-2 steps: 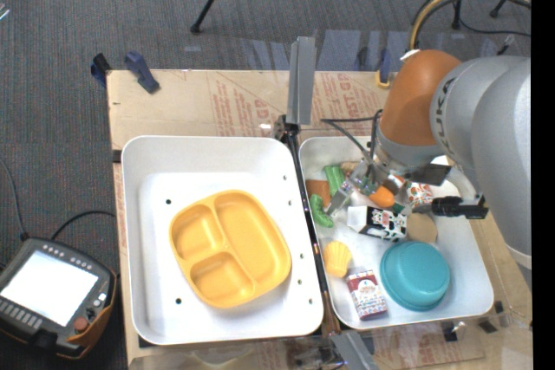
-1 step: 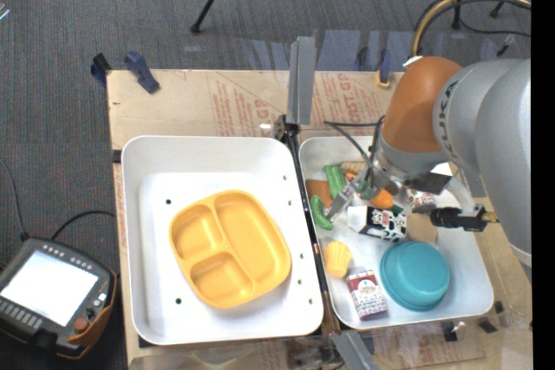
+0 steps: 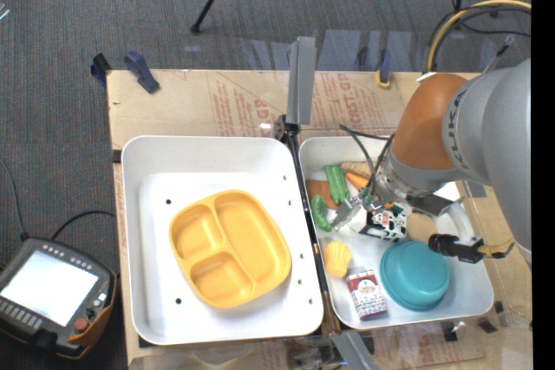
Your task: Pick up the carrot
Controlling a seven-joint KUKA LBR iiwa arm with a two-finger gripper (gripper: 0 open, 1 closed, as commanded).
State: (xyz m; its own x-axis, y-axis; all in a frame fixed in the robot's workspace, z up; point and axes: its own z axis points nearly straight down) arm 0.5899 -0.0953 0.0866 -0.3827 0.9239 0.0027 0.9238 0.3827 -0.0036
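Starting nearest you, a red box (image 3: 367,293) and a teal bowl (image 3: 415,275) sit along the right bin's (image 3: 482,295) front wall, beside a yellow shell (image 3: 336,256). Farther back, your gripper (image 3: 354,208) hangs low among green toys (image 3: 323,212); you can't tell its grip. The carrot (image 3: 357,179) lies just behind it, near the back wall. The left bin (image 3: 147,178) holds a yellow tray (image 3: 229,248).

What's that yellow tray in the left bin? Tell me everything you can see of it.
The yellow tray is a rounded, plastic-looking plate with a raised rim and three sunken compartments: two smaller ones and a bigger one. It lies flat, turned at a slant, about in the middle of the left bin, resting on its white floor. Nothing lies in any compartment and nothing else touches it. The arm works over the other bin.
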